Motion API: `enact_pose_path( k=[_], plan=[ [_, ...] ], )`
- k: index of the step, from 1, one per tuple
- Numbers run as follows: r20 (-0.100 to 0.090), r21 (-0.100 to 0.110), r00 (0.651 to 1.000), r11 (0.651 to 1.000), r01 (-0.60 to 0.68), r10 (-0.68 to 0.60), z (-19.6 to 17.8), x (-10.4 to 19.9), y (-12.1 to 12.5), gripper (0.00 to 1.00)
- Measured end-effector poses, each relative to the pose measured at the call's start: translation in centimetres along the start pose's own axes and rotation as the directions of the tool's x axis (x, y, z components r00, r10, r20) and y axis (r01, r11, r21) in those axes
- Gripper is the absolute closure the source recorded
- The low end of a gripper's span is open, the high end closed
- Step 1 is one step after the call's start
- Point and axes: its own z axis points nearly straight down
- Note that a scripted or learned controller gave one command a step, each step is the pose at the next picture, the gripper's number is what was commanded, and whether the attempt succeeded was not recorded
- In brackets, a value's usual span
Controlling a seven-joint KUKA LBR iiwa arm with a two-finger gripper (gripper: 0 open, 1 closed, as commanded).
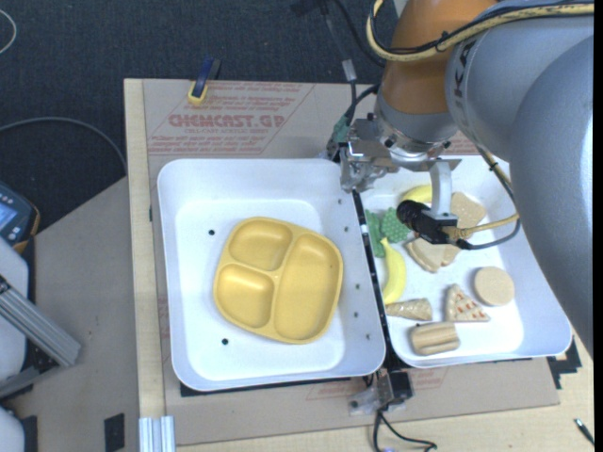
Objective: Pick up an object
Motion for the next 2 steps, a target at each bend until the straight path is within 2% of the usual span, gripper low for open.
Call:
enact_pose_path(
  k=[1, 2],
  plan=[
    [0.002, 0.005, 1.0, 1.0, -0.005, 0.005, -0.4, -0.5, -0.7, 1.0],
    [0.002, -0.001, 1.0, 1.0, -0.004, 0.004, -1.7, -0.1, 0.8, 1.0]
  ],
)
